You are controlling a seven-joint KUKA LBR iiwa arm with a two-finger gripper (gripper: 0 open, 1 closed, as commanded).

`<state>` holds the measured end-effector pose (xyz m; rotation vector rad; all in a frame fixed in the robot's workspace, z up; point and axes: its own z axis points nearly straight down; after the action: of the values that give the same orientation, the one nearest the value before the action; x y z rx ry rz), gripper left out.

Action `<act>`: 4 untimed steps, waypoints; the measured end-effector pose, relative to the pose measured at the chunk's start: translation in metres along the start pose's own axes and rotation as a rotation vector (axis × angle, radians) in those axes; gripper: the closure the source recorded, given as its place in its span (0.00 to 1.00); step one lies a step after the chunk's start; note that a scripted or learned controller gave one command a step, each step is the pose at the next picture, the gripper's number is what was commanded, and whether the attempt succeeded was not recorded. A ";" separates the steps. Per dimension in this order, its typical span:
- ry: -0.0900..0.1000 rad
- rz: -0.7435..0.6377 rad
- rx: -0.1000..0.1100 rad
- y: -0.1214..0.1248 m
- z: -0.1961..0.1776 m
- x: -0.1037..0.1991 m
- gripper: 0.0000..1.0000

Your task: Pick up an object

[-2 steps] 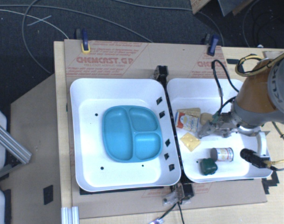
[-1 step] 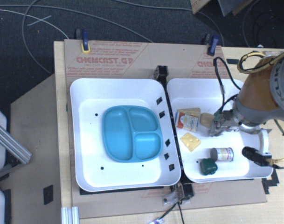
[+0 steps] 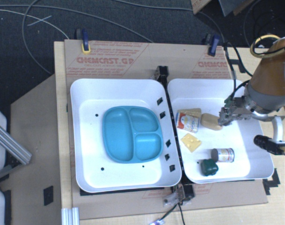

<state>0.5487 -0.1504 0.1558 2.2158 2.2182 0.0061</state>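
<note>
Currently the arm enters from the right edge of the frame and its gripper (image 3: 225,117) sits low in the right bin (image 3: 198,89), at the right end of a tan, rounded object (image 3: 210,121) lying at mid-height of that bin; whether the fingers are parted or closed on it cannot be told from this slant. The step in hand appears to be the approach or closing stage of a grasp on that tan object, and the next move likely calls for a firm closure and a straight lift clear of the neighbours. Counted contents of the right bin: one tan object, one red-and-white packet (image 3: 189,119), one yellow wedge (image 3: 191,141), one small jar (image 3: 223,154), one dark green object (image 3: 209,167). The left bin (image 3: 81,125) holds one blue divided plate (image 3: 132,133).
</note>
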 end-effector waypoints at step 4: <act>0.005 -0.005 0.009 0.019 -0.103 0.108 1.00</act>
<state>0.5665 -0.0420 0.2584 2.2169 2.2306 0.0014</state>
